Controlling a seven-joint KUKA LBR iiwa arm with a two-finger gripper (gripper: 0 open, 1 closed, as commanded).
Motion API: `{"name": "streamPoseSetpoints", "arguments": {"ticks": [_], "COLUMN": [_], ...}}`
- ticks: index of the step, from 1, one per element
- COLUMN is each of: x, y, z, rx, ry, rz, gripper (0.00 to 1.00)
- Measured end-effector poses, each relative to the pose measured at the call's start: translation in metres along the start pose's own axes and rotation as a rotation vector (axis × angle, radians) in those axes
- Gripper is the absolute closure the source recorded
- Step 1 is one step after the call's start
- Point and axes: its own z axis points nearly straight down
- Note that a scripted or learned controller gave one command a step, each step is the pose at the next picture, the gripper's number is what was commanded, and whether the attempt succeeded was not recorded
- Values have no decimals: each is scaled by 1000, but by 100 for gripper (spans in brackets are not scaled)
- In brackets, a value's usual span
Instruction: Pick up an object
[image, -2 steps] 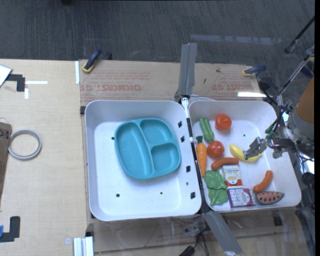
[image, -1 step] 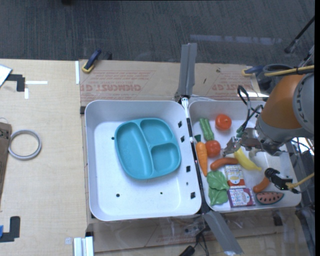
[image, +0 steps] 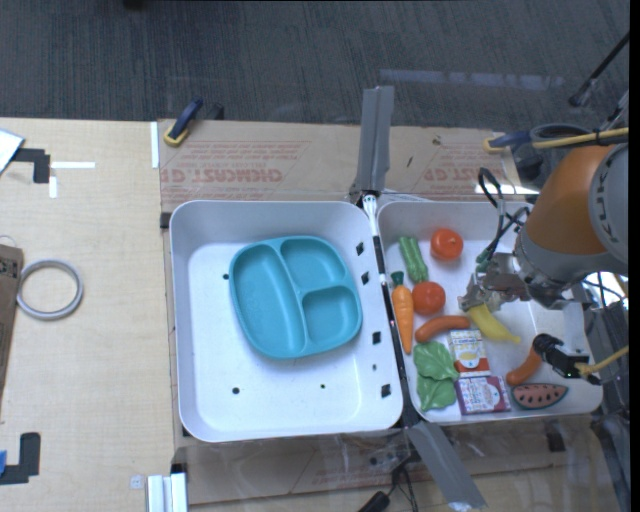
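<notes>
The jaws sat low in the right bin (image: 590, 400), right over the banana (image: 493, 323), and you couldn't tell if they were apart or together. Beside it lay the sausage (image: 441, 326) and a tomato (image: 428, 297); left bin (image: 190, 330) held the blue plate (image: 295, 296)

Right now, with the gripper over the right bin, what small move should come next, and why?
Probably a short drop straight down: the gripper sits just above the banana, beside the sausage, and nothing shows between its fingers yet.
</notes>
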Motion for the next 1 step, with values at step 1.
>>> {"name": "streamPoseSetpoints", "arguments": {"ticks": [1], "x": [60], "y": [78], "z": [-92], "rx": [-2], "ry": [-1], "rz": [-118], "gripper": [100]}}
